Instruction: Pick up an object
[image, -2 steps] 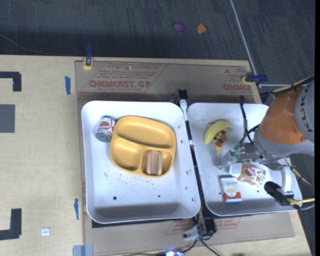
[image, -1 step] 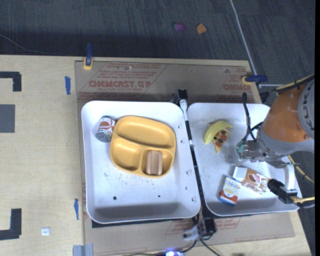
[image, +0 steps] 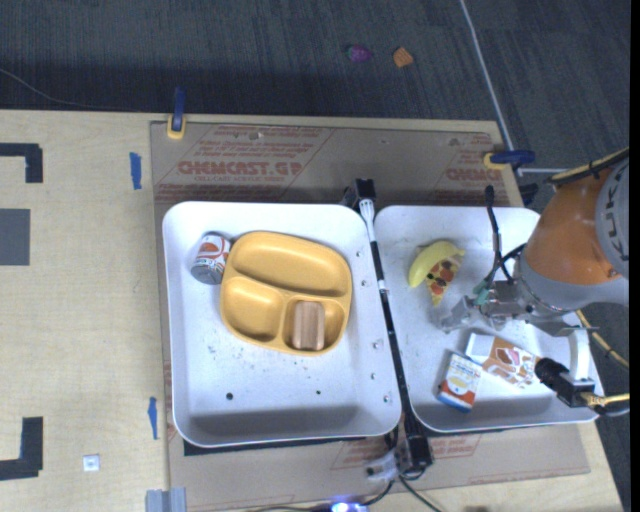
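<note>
On the worktop (image: 90, 300) the claw (image: 478, 305) hangs low over the right bin (image: 415, 400), between the banana (image: 432, 260) and the small carton (image: 461, 382); I cannot tell whether it is apart or together, and nothing visibly sits in it. The left bin (image: 190, 400) bears a yellow divided tray (image: 280, 280) with a brown block (image: 307, 325) in one compartment; a crushed can (image: 209, 257) lies touching the tray's left edge.

The light wooden counter (image: 80, 330) is covered mid-frame by a brown printed board (image: 300, 160), on which two white bins (image: 190, 400) (image: 500, 415) are set side by side.
</note>
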